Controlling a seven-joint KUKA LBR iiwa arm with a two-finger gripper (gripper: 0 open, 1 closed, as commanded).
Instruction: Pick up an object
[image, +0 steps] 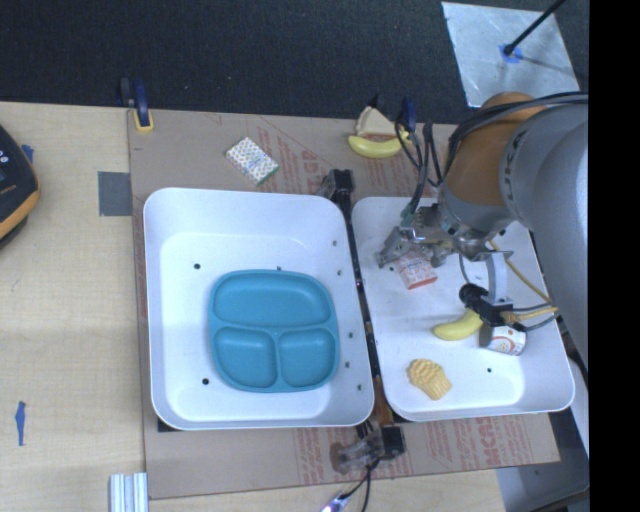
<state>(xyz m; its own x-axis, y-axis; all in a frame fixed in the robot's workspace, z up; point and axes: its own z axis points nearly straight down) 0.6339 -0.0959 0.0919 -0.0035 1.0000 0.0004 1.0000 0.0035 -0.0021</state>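
End effector (415, 243): we saw it low in the right bin (530, 395), over the small packet (417, 273) (finger state: we could not tell).
Progress: nothing lifted; grasp and raise remained.

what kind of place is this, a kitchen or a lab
Most likely a robot lab bench: a grey arm reaches over two white bins clamped to cardboard, holding toy food like a banana.

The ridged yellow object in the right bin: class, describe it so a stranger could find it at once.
Start at the right bin, beside the bin holding the blue divided tray. Near its front edge lies a ridged yellow object. Unlike the smooth, curved banana behind it, it is stubby and bumpy.
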